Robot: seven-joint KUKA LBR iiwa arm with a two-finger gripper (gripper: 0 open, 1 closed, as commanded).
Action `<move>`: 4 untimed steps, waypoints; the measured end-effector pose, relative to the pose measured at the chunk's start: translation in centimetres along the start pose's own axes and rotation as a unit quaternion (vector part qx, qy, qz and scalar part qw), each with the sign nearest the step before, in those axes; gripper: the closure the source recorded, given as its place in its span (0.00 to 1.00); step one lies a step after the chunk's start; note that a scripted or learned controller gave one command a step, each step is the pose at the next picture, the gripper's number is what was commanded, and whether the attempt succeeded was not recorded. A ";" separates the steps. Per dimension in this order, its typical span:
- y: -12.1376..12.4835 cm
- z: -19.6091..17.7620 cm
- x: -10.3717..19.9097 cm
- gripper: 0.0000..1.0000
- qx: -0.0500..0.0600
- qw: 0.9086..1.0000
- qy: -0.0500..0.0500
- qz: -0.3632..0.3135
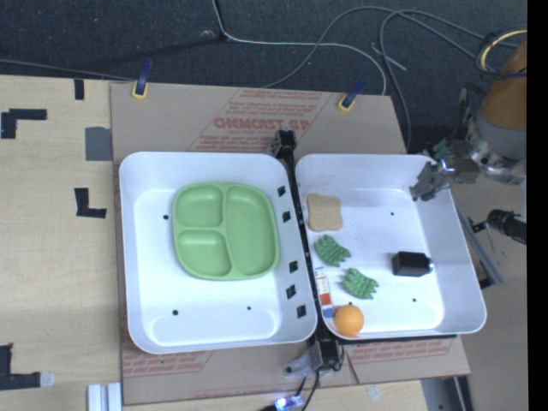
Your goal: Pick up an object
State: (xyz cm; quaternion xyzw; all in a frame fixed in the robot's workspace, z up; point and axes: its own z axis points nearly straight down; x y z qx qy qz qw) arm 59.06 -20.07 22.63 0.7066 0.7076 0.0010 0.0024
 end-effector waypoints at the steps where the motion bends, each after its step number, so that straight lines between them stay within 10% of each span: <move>1: -0.9 -1.0 5.4 1.00 0.002 1.000 0.002 -0.002; 4: -3.8 -0.9 22.3 1.00 0.003 1.000 0.002 -0.003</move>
